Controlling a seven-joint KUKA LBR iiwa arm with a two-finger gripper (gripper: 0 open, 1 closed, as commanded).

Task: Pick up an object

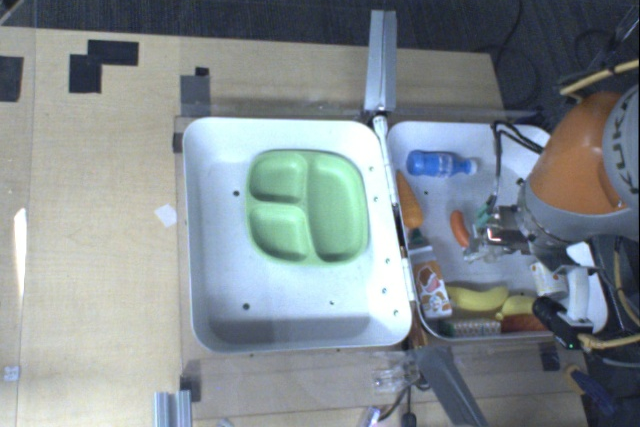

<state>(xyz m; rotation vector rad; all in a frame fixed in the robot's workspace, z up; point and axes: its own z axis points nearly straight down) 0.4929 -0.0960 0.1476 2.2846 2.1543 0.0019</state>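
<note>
My gripper (487, 240) hangs low in the right bin (520, 137), near its middle, at the end of the grey arm with its orange band (580, 160). A small orange-red object (458, 227) lies just left of the gripper, very close to it. A yellow banana (478, 297) lies below the gripper along the bin's front. A blue bottle (438, 163) rests on its side at the back. An orange carrot (408, 200) lies along the bin's left wall. Nothing shows held in the gripper.
The left bin (215, 245) holds a green divided plate (305, 205). A small printed carton (433, 291) sits at the right bin's front left, and a red item (516, 313) lies beside the banana. Black cables (505, 155) trail from the arm over the bin's back right.
</note>
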